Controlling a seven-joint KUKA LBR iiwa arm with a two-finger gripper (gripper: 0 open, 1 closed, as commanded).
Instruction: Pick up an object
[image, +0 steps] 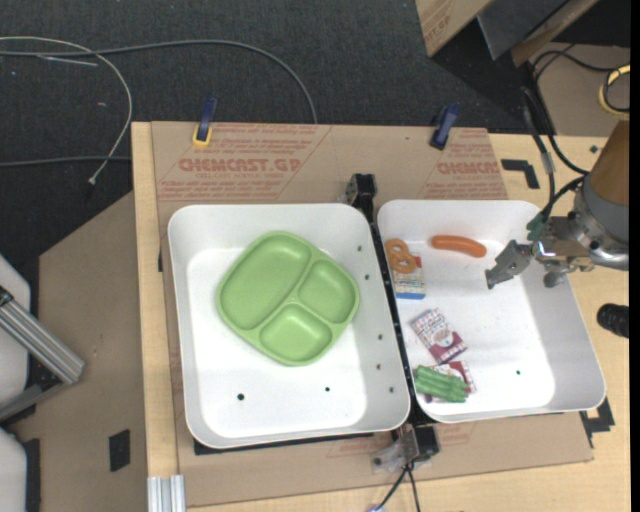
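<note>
Bench: brown board printed with red lettering, two blue clamps on its far edge; dark carpet beyond, loose cables trailing across it; a cardboard box at the far right corner.

Left bin: shallow, white; holds one green divided plate, three compartments, lying flat near the middle.

Right bin: shallow, white; touching the left bin along a black joint; holds the small items. Orange sausage-shaped piece: at the far side of the bin, lying crosswise. Orange pretzel-like piece: near the far left corner, on a small packet with a blue edge. Patterned pink-and-white packet: mid-bin, tilted. Green item: near the front edge, just beside the patterned packet.

Arm: grey, entering from the right. Gripper: over the right bin's far right part; dark fingers angled down and leftward; whether spread or pressed together, cannot tell; nothing seen between them. Nearest item: the sausage-shaped piece, just to the left of the fingertips and slightly farther back, apart from them; bare bin floor between; the other items lie well to the left and toward the front.
</note>
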